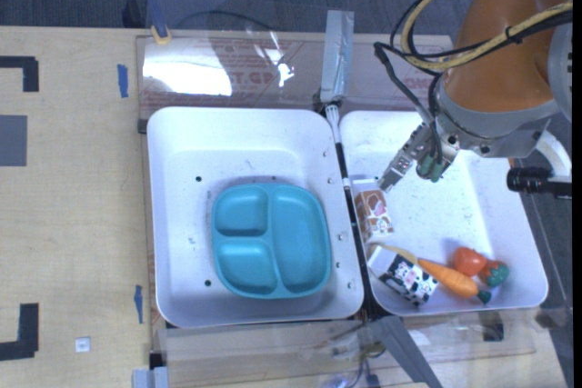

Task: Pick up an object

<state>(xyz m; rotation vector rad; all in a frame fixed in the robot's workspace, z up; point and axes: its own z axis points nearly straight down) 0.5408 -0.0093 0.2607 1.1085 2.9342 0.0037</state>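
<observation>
My gripper [416,166] hangs over the upper left part of the right bin [509,195], its fingers apart with nothing between them. Just below and left of it, a brown and white packet [373,212] lies against the bin's left wall. Along the bin's front lie a black-and-white spotted item [409,280], an orange carrot [446,275], a red tomato [468,260] and a small green piece [496,273]. The arm's orange band and grey wrist cover the bin's far right corner.
The left bin [182,150] holds a blue divided plate [271,239]. A ridge [341,186] separates the two bins. Clear plastic sheeting [227,59] lies behind the left bin. Black and yellow cables [427,4] loop above the wrist.
</observation>
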